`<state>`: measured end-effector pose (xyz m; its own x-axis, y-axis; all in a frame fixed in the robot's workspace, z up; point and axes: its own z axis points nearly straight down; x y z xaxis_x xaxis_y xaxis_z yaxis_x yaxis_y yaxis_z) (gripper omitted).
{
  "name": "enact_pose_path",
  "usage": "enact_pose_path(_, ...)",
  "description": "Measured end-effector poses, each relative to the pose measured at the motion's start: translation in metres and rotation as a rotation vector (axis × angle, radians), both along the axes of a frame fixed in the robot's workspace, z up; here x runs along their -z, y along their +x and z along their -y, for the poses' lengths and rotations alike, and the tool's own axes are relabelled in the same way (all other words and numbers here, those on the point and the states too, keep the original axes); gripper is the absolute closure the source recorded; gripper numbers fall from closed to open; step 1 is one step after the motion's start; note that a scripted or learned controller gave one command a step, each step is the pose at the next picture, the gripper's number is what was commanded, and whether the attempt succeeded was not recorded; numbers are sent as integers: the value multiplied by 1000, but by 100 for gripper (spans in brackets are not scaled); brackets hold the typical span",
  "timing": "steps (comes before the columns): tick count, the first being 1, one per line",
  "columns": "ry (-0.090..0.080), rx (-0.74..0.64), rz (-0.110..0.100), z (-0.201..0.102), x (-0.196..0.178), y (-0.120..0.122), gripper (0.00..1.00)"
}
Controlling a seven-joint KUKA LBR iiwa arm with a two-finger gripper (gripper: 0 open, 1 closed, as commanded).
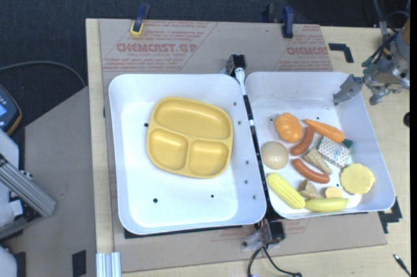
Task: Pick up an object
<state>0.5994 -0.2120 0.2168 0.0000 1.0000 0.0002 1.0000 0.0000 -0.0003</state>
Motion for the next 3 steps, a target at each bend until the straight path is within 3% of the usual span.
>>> enact_pose_path(2, 3, 0, -8, 2, 121, -15, 0)
enact_pose_path(3, 4, -2, -3, 0, 133, -15, 0)
